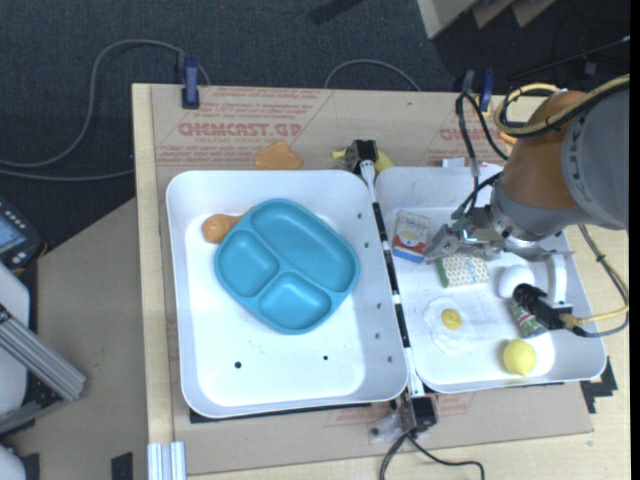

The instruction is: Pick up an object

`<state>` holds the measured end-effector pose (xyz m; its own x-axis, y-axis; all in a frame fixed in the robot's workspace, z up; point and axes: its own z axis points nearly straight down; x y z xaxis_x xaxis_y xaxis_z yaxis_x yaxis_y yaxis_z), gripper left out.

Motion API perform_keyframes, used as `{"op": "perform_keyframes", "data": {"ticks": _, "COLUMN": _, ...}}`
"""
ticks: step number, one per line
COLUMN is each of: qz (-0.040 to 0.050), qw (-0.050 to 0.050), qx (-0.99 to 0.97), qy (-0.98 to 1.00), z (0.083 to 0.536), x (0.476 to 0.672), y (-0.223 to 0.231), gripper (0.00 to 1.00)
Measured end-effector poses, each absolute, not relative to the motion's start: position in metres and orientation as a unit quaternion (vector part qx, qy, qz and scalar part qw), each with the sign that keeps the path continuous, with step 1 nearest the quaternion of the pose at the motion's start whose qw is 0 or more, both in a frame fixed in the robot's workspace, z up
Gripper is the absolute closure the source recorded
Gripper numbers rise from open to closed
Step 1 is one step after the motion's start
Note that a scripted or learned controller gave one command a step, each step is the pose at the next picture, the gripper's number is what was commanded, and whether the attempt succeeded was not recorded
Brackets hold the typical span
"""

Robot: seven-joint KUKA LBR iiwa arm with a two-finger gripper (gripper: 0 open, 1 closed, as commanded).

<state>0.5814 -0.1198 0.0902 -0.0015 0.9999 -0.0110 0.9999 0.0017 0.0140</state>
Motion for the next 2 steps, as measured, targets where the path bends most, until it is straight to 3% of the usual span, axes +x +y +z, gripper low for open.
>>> {"op": "perform_keyframes", "data": {"ticks": 1, "qz": 0.001, "qw": 0.003, "qx": 0.706, "qy": 0.708, "z": 0.085, "x": 0.619, "y": -0.113, "gripper": 0.0}}
{"op": "perform_keyframes", "data": {"ticks": 2, "qz": -0.0017, "qw": 0.001, "qx": 0.708, "qy": 0.707, "z": 0.085, "x": 0.589, "y": -0.097, "gripper": 0.0}}
